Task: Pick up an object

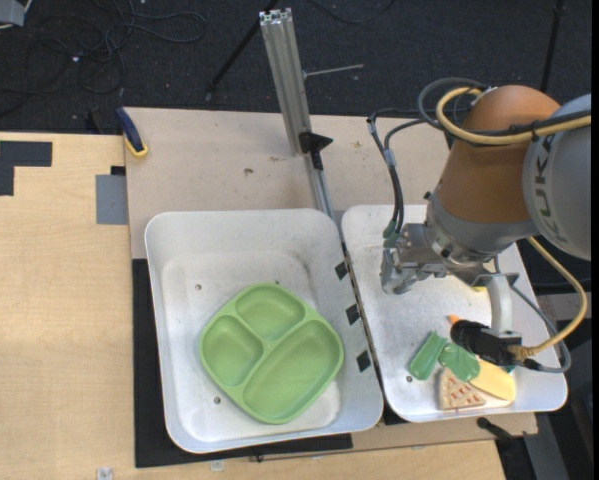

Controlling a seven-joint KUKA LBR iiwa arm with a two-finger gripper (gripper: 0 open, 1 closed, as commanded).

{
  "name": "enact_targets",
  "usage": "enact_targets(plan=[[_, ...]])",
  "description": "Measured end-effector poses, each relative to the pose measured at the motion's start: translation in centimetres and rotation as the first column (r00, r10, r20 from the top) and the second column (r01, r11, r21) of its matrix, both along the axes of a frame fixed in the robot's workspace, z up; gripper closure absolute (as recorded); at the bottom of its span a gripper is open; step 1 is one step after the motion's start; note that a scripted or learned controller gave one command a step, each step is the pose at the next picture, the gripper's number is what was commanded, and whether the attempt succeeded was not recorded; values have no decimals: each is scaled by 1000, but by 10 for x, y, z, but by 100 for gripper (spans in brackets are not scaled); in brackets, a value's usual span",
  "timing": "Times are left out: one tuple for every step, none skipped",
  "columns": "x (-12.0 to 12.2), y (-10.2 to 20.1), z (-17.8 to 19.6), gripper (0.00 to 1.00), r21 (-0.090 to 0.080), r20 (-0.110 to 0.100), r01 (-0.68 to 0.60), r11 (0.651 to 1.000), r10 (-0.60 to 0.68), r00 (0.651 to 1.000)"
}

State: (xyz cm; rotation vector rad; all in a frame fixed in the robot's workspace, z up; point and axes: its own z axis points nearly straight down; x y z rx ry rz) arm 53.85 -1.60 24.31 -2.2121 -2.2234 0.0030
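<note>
My gripper [403,274] hangs over the upper left part of the right bin [379,318], below the grey and orange wrist. Nothing shows beneath it on the white floor. Toward the bin's near right corner lies a cluster of small things: a green pod-shaped piece [426,357], a second green piece [463,364], a yellow wedge [496,381] and a tan waffle-like triangle [461,396]. A small orange tip [453,320] pokes out just above them. The cluster lies roughly a hand's width below and to the right of the gripper.
The left bin [169,268] holds a green divided plate [271,352] with three compartments. A metal post [287,78] rises behind the bins. The wooden bench extends to the left. A blue and yellow tool [132,132] lies at the back left.
</note>
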Motion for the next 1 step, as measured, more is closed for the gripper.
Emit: enact_targets(plan=[[-5, 47, 3, 100, 0, 1, 0, 1000, 0, 1000]])
